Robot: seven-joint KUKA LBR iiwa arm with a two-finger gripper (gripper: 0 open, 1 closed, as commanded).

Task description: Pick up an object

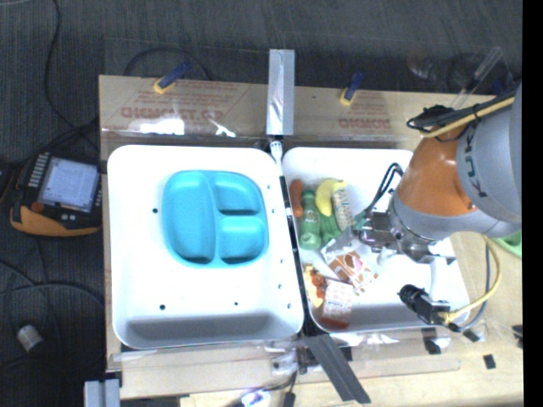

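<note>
The bench (195, 108) carries two shallow white bins side by side, and the right bin (382, 164) serves as the landmark here. The left bin (136, 261) touches its left wall. The grey arm (492, 168) with its orange band (433, 185) comes in over the right bin's right rim and covers much of that half. A blue divided tray (214, 215) with three compartments lies in the middle of the left bin, well apart from the right bin. The gripper (371, 230) hangs low inside the right bin, near its middle, just beside the heap of objects (327, 244) piled against the bin's left wall; whether anything sits between its fingers cannot be told from this angle. In that heap a yellow banana (328, 189) lies toward the bin's far left corner, a green piece (309, 225) sits against the left wall, and a red-and-white packet (350, 267) lies just below the gripper, toward the bin's near side.
</note>
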